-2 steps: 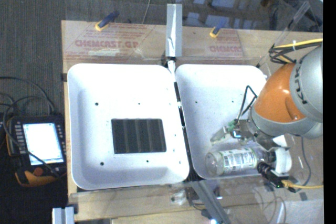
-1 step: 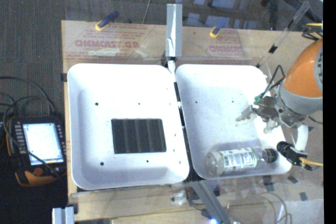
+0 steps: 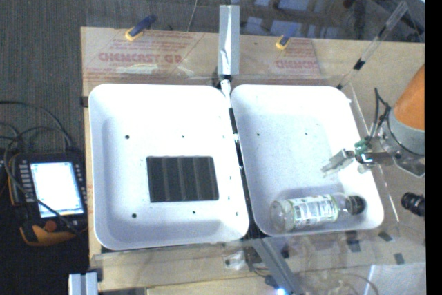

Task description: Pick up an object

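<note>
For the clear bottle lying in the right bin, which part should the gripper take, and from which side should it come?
Probably the middle of the body, at the label, coming from above. The bottle lies on its side near the front wall of the right bin, its dark cap pointing right. Fingers closing across the round body, front to back, fit best, though the front wall leaves little room. The gripper is just above it in the view.

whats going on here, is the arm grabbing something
A robot arm reaches in from the right over the right bin, its gripper hanging above the bin floor with nothing visibly held. A clear plastic bottle lies on its side along the near edge of that bin, apart from the gripper. The left bin holds a dark ribbed rectangular piece lying flat. Nothing has been picked up yet.
</note>
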### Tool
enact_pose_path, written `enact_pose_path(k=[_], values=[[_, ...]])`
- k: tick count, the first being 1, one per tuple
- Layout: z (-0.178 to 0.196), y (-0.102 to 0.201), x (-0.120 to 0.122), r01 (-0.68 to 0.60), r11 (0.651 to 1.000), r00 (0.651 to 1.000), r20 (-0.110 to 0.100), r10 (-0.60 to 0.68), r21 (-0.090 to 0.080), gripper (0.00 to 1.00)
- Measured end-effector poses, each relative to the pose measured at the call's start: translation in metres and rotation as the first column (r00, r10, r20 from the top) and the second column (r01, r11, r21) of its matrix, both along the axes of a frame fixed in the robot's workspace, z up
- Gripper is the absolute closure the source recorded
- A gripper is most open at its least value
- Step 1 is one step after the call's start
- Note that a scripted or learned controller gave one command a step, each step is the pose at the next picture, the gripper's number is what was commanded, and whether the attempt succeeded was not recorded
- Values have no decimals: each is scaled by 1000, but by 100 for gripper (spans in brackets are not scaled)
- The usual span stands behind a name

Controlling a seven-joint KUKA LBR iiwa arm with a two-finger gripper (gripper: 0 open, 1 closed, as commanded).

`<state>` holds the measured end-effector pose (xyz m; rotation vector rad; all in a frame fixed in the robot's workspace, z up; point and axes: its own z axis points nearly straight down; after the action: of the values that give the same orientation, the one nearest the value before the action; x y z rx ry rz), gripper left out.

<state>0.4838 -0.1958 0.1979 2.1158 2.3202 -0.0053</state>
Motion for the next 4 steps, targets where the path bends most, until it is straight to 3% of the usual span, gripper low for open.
enact_pose_path(k=[1, 2, 3, 4], values=[[-106, 71, 6, -193, 981, 981, 13, 193, -2, 0], [9, 72, 9, 54, 999, 999, 1, -54, 1, 0], [-52, 32, 1, -166, 986, 986, -2, 166, 3, 0], [50, 11, 29, 180, 984, 984, 2, -180, 0, 0]])
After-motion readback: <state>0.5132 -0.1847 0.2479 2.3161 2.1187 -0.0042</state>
